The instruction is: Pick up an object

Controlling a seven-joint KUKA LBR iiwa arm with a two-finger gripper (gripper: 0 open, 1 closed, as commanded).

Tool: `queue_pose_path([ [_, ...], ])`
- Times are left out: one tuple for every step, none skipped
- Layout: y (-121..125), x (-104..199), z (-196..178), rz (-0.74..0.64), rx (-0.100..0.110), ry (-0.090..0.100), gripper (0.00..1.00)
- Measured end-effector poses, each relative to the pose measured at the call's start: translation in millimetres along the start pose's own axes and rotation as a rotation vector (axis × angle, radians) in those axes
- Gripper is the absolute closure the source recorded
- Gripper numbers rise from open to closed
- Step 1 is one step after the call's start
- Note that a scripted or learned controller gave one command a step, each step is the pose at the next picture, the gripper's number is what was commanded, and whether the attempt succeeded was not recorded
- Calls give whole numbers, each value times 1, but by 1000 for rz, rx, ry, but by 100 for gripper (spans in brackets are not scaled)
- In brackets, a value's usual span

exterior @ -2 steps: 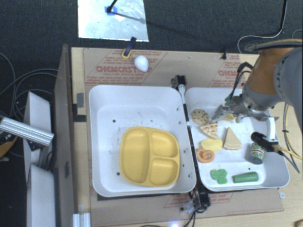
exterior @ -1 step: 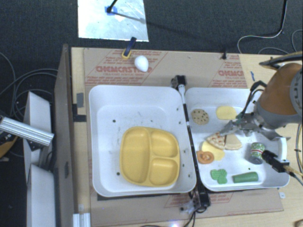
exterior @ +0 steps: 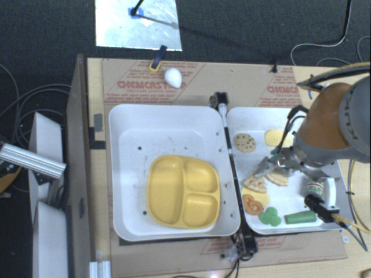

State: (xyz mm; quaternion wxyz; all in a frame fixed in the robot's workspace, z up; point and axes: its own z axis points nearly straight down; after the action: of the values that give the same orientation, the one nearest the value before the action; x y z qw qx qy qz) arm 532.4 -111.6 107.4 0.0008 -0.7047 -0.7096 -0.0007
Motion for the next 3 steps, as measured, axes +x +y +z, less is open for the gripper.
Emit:
queue_pose_path([
  [2, -69, 16, 8, -15, 2, 0],
  [26, -12, 16, 1, -18, -8, 0],
  [29, -11, 3, 2, -24, -1, 100],
])
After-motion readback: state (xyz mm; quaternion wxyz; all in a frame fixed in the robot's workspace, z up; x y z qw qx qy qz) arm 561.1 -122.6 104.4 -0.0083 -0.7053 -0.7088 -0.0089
